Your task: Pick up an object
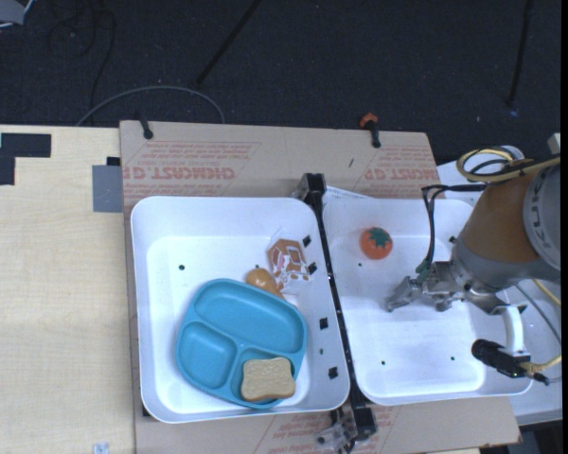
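Nothing picked up yet. Pincer (398, 301) low inside the right bin (426, 386), apparently released, nothing between its tips. Nearest candidate, an orange toy fruit (376, 242), lying near the bin's far wall, apart from the tips. Left: closing in, clamping, lifting clear.

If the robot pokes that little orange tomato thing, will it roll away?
Probably. The toy tomato looks round and smooth, so a nudge from the gripper could send it rolling across the flat floor of the right bin. Its green top might stop it sooner. It looks small, so it is likely light.
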Robot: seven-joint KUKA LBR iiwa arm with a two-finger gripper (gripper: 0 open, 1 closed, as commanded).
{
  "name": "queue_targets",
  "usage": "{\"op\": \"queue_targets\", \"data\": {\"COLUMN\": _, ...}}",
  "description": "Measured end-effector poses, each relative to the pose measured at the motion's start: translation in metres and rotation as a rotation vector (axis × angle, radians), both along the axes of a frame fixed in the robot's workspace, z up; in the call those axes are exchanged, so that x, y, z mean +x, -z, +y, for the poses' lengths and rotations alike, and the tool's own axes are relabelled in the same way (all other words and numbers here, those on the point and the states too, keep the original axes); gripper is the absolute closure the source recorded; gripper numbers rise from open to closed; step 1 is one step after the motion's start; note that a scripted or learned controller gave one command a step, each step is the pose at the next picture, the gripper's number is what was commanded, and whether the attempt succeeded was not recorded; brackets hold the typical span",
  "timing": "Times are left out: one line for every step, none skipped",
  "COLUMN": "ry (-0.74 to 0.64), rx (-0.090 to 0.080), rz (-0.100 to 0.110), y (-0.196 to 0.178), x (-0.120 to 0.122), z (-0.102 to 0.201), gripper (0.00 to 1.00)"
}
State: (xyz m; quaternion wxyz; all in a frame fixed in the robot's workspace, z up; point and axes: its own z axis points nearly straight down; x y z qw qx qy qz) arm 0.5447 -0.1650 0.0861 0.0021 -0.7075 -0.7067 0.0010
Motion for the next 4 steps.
{"op": "queue_targets", "data": {"ry": 0.004, "rx": -0.001, "rz": -0.001, "y": -0.012, "x": 0.0, "z": -0.001, "gripper": 1.0}}
{"op": "queue_targets", "data": {"ry": 0.001, "rx": -0.002, "rz": -0.007, "y": -0.075, "x": -0.001, "z": -0.004, "gripper": 1.0}}
{"op": "queue_targets", "data": {"ry": -0.003, "rx": -0.002, "rz": -0.006, "y": -0.126, "x": 0.004, "z": 0.005, "gripper": 1.0}}
{"op": "queue_targets", "data": {"ry": -0.003, "rx": -0.003, "rz": -0.006, "y": -0.173, "x": 0.001, "z": -0.004, "gripper": 1.0}}
